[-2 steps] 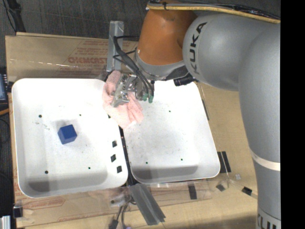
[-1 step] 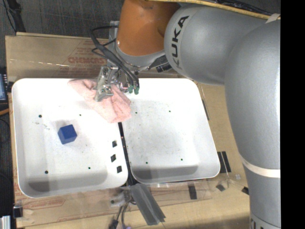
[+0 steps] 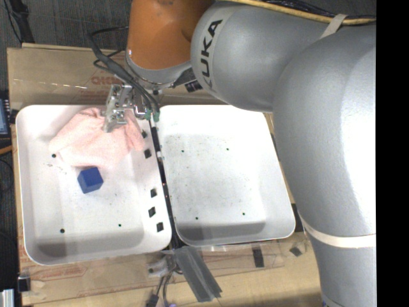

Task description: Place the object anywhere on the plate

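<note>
Object: most likely the blue cube (image 3: 90,179), lying centre-left in the left bin (image 3: 38,235), just below a pink cloth (image 3: 96,142); which item is meant is a judgement. No plate identifiable in frame. Gripper (image 3: 117,114) sits at upper left over the cloth's top edge; finger opening cannot be told, nothing seen held. Task status: pick not done, placement outstanding. Right bin (image 3: 223,171) white, lightly speckled. Bench beneath is brown board w/ cables at frame bottom; dark floor at upper left.

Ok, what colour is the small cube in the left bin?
Blue. The cube shows clearly in the camera view, just below the pink cloth.
</note>
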`<state>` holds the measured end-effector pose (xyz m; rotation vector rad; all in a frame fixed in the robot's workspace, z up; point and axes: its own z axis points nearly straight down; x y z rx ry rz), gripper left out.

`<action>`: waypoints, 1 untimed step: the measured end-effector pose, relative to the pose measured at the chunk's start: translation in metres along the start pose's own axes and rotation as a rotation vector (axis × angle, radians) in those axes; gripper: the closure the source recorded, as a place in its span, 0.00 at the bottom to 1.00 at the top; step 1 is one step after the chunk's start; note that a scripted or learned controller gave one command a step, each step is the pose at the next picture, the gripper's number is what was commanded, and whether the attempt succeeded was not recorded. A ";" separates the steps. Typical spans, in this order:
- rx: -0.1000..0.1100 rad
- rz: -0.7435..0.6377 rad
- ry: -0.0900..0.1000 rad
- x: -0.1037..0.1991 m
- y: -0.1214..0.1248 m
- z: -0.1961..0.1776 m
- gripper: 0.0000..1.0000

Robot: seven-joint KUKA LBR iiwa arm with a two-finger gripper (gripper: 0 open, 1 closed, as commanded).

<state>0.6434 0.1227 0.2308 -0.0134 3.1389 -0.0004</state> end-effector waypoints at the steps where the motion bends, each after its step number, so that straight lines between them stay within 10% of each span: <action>1: 0.000 0.000 -0.001 0.000 0.000 0.000 0.00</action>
